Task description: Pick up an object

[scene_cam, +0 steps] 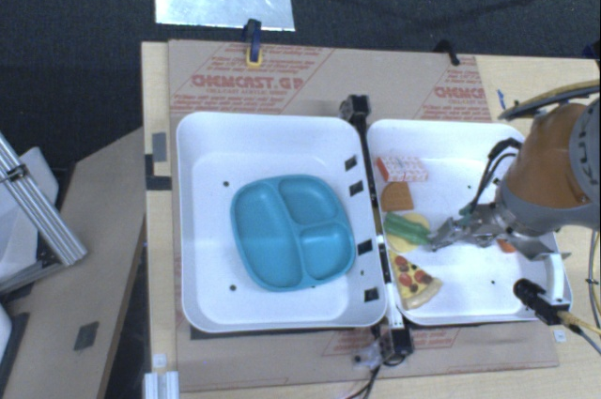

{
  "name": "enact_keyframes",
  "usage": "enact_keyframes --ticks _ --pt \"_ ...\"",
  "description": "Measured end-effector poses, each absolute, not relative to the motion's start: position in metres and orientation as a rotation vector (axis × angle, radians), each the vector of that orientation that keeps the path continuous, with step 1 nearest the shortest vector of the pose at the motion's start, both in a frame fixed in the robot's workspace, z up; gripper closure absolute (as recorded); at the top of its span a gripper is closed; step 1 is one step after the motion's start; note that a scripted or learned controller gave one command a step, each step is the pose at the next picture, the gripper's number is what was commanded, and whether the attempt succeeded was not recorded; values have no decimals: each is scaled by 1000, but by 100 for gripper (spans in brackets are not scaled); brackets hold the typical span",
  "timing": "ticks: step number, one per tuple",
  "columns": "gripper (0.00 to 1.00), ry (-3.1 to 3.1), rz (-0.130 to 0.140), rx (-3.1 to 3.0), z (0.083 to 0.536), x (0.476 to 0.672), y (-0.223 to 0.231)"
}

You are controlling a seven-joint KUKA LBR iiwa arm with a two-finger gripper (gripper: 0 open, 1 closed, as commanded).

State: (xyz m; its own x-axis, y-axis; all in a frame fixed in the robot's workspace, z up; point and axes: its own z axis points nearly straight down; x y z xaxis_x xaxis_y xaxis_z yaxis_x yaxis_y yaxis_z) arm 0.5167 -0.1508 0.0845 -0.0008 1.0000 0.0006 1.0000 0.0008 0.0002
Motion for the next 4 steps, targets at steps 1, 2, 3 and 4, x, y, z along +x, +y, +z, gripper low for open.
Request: enact_keyframes --ticks 1,2,3,4 --pt "100 -2225 -3 -2221 95 518 -151" --pt "100 -2229 -5 -2221 139 521 -148" --pt "100 -2231 -6 -2223 200 522 -156" --pt "100 -2232 -6 -2222 258 516 -161"
